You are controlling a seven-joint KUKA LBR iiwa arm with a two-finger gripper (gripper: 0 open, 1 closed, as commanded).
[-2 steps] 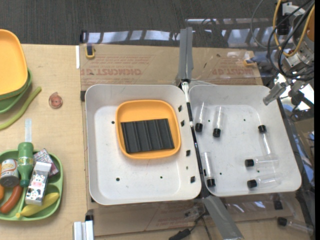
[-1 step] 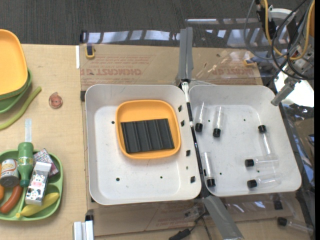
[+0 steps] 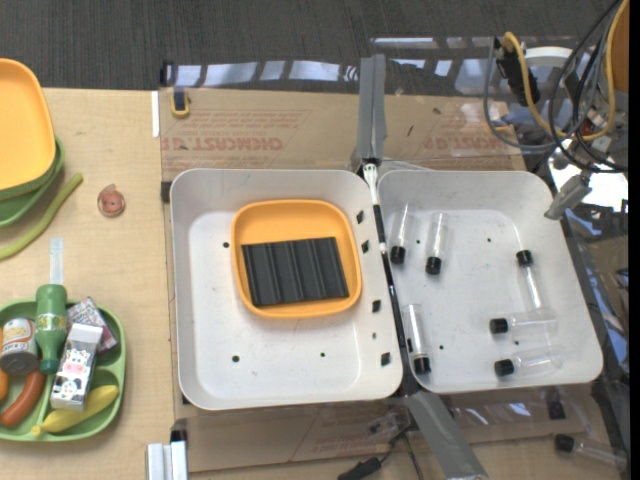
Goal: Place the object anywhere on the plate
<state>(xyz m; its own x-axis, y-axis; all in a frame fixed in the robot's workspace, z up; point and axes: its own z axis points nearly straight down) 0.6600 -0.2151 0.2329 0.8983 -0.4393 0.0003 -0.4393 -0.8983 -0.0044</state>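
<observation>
— Gripper (image 3: 566, 196) state, can you read it?

— No. A grey tip at the right bin's (image 3: 560, 363) outer rim, under a tangle of cables (image 3: 530, 78), is what I take for it. Whether it is open or closed, I cannot tell. Nothing is visibly held there.

— And the object?

— The dark ridged slab (image 3: 296, 272) is well apart from the gripper, across the whole right bin and over the divide, in the left bin (image 3: 205, 358). It lies flat on the orange plate (image 3: 296, 218), inside the rim, its ridges running away from the camera. Orange shows on all four sides of it.

— What lies between the gripper and that plate?

— Clear tubes with black caps (image 3: 433, 264), scattered on the right bin's floor. Two lie near the dividing wall on the side far from the gripper, one more sits lower by that same wall, and three sit nearer the gripper, toward the bin's lower corner.

— Anything beyond the plate?

— Further still from the gripper, past the left bin, the surface (image 3: 120, 268) carries a green tray (image 3: 110, 398) of toy food with a green bottle (image 3: 50, 320), a second orange plate (image 3: 20, 128) stacked on a green one, and a small pink item (image 3: 111, 201). Cardboard (image 3: 270, 128) lies under both bins.
</observation>
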